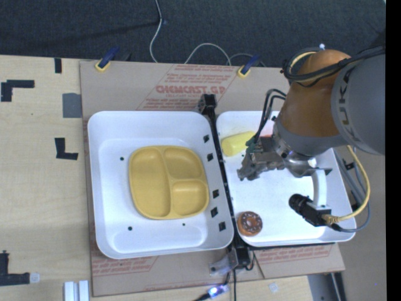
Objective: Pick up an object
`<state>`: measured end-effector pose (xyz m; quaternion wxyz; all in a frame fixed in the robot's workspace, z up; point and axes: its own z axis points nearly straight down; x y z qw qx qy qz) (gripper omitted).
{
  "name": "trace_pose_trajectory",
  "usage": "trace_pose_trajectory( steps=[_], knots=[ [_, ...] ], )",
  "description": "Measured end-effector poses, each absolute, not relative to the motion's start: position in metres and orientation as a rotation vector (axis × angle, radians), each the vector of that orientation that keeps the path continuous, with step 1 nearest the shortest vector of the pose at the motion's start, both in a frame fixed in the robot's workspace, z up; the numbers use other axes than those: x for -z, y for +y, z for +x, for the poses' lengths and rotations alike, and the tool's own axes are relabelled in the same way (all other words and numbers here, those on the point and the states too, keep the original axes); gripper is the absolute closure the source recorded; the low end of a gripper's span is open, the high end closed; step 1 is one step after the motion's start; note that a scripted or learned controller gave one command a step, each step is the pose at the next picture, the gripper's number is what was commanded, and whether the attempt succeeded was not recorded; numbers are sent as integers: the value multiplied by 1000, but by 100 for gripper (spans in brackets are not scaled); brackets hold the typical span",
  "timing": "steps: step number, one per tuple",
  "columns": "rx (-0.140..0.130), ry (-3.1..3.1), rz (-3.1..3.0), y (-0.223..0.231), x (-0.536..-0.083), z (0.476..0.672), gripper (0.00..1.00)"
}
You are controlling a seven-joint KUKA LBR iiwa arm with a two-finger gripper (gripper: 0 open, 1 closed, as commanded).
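The pale wooden bench (37,187) carries a sheet of brown printed cardboard (182,86), held at its far edge by two blue-and-yellow clamps (106,58), and the two shallow white bins sit side by side on it. Black tape marks are stuck to the bench at the left, and beyond its far edge lies dark carpet crossed by a thin white cable (156,24).

The left white bin (103,137) holds a yellow plastic divided plate (168,182) with three compartments, lying flat near its middle. In the right white bin (282,224), a soft yellow object (234,143) lies at the far left corner, and a small brown frosted doughnut with sprinkles (250,222) rests at the near left corner, close to the black divider.

The hand (249,168) hangs over the right bin between those two pieces, just beside the yellow one; whether it is open or closed cannot be told.
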<state>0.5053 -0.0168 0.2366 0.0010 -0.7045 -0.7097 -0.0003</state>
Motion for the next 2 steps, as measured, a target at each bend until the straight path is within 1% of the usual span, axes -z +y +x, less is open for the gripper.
trace_pose_trajectory(
  steps=[1, 2],
  knots=[
    [-1, -2227, -2214, 30, -241, 507, 100],
    [-2, -2227, -2212, 75, -240, 503, 100]
  ],
)
